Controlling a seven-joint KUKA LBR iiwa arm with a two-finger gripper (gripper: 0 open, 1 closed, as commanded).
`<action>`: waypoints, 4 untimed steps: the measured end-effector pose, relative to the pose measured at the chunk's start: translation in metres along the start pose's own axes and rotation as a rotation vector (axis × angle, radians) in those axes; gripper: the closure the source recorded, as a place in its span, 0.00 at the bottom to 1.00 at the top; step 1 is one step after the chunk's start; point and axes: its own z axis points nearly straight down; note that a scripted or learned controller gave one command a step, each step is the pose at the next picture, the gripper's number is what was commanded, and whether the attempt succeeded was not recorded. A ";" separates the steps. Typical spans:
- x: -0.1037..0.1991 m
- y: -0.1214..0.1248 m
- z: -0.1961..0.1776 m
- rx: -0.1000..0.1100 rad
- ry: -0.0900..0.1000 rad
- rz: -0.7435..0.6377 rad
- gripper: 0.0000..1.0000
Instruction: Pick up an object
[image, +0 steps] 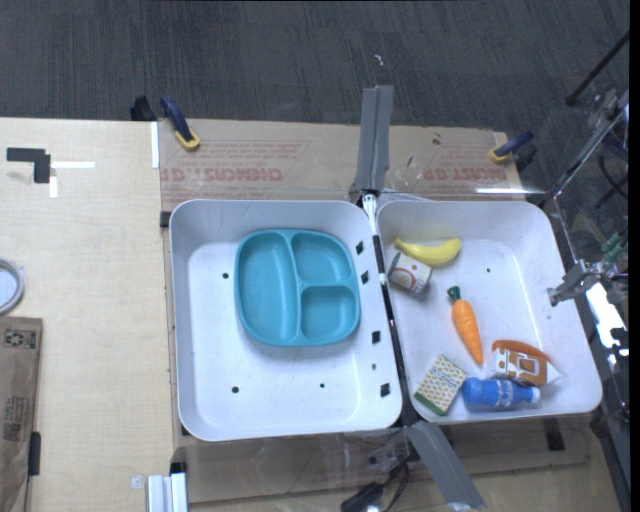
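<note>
Now, the table (80, 250) carries two white bins. The left bin (200, 330) holds a teal divided plate (297, 287). The right bin (530, 260) holds a blue bottle (497, 394) lying at the front, an orange carrot (466, 327) mid-bin, a yellow banana (429, 250) at the back and a small tin (408, 274) touching it. Claw state: cannot tell.

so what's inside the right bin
The right bin holds a banana, a small can, a carrot, an orange-and-white pack, a blue bottle and a green patterned packet. Anything beneath them is covered.
</note>
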 end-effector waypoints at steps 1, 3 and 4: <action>0.024 0.008 0.128 0.000 0.001 0.070 0.00; 0.069 0.023 0.115 -0.001 0.000 -0.071 0.00; 0.108 0.031 0.175 -0.001 -0.001 -0.104 0.00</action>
